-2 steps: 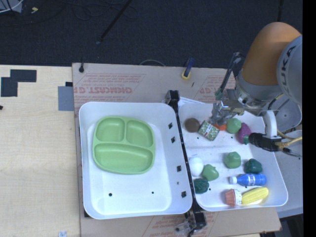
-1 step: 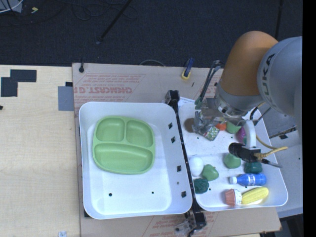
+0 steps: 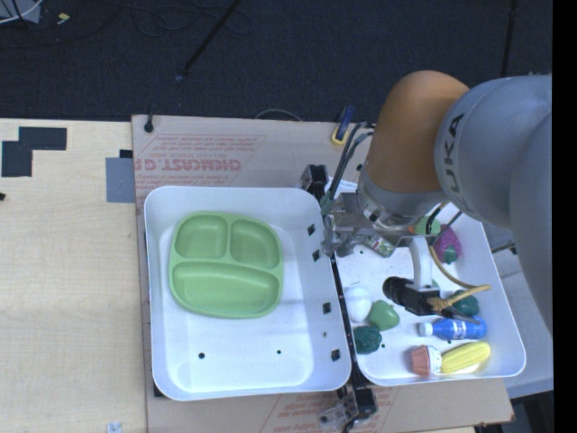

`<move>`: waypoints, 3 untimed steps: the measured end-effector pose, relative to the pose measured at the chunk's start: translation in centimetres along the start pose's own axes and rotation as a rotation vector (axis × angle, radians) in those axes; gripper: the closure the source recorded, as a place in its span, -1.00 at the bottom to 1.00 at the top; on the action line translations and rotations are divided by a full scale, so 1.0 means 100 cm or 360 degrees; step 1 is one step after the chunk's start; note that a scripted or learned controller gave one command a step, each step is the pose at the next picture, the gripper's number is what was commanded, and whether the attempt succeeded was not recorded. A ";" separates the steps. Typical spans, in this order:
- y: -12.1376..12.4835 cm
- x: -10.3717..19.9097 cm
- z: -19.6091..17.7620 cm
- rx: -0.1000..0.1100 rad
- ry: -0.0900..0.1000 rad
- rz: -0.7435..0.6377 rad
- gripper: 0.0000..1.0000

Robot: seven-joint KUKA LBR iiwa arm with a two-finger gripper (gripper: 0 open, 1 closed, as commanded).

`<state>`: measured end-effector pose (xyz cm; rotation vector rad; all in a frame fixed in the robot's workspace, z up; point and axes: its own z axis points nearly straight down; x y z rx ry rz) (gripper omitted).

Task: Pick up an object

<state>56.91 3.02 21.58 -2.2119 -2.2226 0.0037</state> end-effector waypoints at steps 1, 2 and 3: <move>0.010 0.007 -0.013 -0.0006 -0.0003 0.0006 1.00; -0.002 0.006 -0.001 -0.0001 -0.0004 0.0012 1.00; 0.004 -0.002 -0.017 -0.0006 -0.0004 0.0010 1.00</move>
